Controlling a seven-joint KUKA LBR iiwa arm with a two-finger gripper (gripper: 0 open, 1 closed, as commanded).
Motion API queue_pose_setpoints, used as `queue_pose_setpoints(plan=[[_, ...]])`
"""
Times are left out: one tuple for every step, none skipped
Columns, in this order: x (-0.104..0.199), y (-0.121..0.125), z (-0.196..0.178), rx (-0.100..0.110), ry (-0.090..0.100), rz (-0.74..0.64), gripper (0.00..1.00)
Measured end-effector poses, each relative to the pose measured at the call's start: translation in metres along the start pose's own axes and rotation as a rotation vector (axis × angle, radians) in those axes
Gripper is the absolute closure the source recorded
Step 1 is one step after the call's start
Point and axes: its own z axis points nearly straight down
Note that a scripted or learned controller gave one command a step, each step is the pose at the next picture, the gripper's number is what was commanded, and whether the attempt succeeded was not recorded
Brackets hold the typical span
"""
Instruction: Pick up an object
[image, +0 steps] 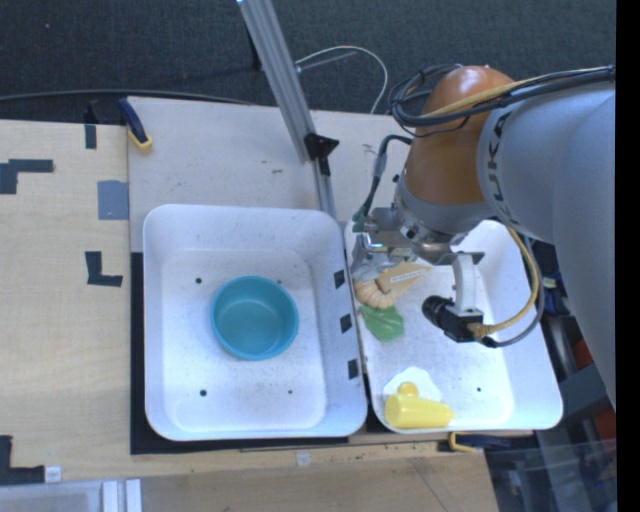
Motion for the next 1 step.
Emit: queue_pose_setpoints(plan=[[0.0474,-0.0066,0.0106,0.002,-0.001,0.002,1.00]])
